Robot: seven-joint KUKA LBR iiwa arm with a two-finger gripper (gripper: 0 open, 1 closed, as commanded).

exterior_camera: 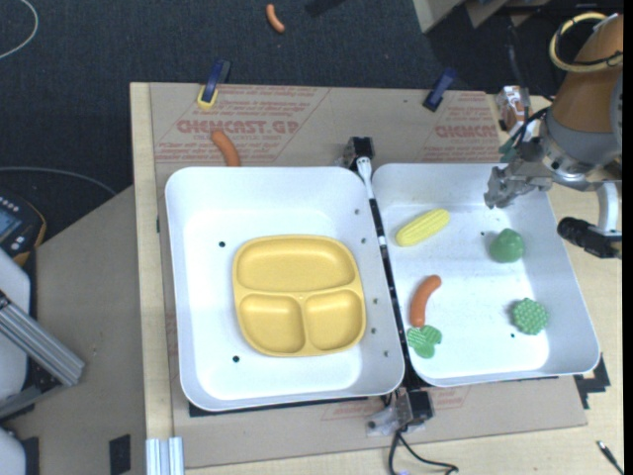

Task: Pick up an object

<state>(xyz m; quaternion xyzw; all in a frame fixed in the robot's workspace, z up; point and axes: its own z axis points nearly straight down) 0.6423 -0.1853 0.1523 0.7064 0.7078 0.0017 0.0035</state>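
Brown cardboard point(297, 117) covers the bench you are looking down on, printed in faded red lettering, with a small orange sausage-shaped piece point(226, 147) lying on it just behind the left bin point(193, 265). Another orange piece point(275, 17) lies on the dark floor beyond the bench. In the left bin you have a yellow divided tray point(298, 294), set flat near the middle, with one long compartment at the back and two smaller ones at the front. A row of black clips runs along the seam where the two bins meet.

Move your eye into the right bin point(465, 359) and you meet five toy foods. A yellow corn cob point(422, 228) lies tilted near the back left. In front of it, an orange-red sausage point(424, 299) lies almost upright in the view, its lower end close to a green leafy piece point(424, 339) at the bin's front left corner. Further right, a smooth green rounded piece point(507, 245) sits near the middle right, and a bumpy green piece point(529, 316) lies in front of it, well apart from the rest.

At the far right you see the arm coming in, its orange band above the wrist. The gripper point(499, 188) hangs over the bin's back right area, just behind the smooth green piece. You cannot tell from this angle how its fingers stand, and nothing is seen between them.
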